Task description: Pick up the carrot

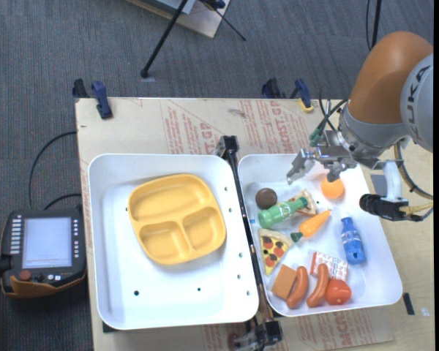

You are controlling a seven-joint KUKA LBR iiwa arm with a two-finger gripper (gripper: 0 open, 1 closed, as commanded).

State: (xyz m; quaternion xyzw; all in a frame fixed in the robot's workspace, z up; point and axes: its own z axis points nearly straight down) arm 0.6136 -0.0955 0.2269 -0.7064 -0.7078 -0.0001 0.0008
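Jaws spread wide and holding nothing hang over the upper part of the right bin, above the toys.

Going left to right: one pendant lies on the floor beside the surface. One left bin holds a single yellow divided plate, with bare white floor on all sides of it. The right bin is crowded — one brown ball, one green bottle, two pizza slices, two sausages with an orange block beside them, one carrot, one orange fruit, one red-and-white packet, one red piece and one blue bottle.

The carrot lies mid-bin, slanted, leafy end low and left, just beside the green bottle and the upper pizza slice — a narrow gap separates it from the blue bottle. Orange fruit sits near the right jaw.
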